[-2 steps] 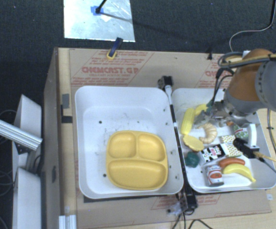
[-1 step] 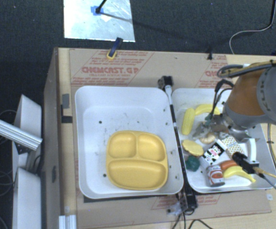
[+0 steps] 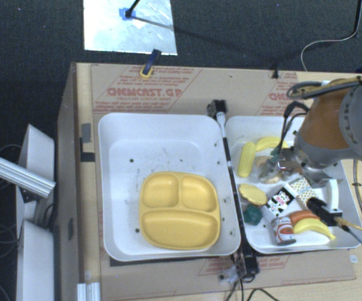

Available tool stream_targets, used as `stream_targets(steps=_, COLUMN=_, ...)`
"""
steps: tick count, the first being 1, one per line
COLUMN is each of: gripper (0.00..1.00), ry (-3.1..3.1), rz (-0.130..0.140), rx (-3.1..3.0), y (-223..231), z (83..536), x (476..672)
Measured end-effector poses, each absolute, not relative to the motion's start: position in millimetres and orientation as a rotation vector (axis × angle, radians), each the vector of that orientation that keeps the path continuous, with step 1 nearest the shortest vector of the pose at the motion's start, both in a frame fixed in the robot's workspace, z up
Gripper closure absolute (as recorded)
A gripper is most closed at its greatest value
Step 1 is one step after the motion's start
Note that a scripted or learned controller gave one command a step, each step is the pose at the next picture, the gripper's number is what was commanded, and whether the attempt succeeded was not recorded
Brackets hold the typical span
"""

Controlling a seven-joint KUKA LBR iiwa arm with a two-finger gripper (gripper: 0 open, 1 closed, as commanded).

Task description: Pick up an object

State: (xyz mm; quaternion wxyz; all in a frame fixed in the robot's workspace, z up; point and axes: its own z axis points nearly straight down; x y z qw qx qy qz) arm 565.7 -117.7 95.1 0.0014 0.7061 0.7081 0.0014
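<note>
Toys, glossy plastic, crowd under and beside your claw; you cannot tell its grip. Left lies a smooth yellow tray.

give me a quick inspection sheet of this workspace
surface: bench with cardboard sheet under two white bins, left bin and right bin
job's things: banana, small can, yellow block, teal piece, patterned box, all in the right bin
clutter: yellow divided tray in the left bin
grippers: gripper low over the right bin; jaws' state not discernible
cables: black cable on the floor, yellow cable along the arm
surroundings: dark carpet, shiny sheet beyond the bench
</note>
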Motion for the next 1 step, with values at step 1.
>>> stream_targets(steps=1, gripper=1.0, ry=2.224, rz=0.005, rx=2.215, y=-48.9, z=185.3, x=588.3)
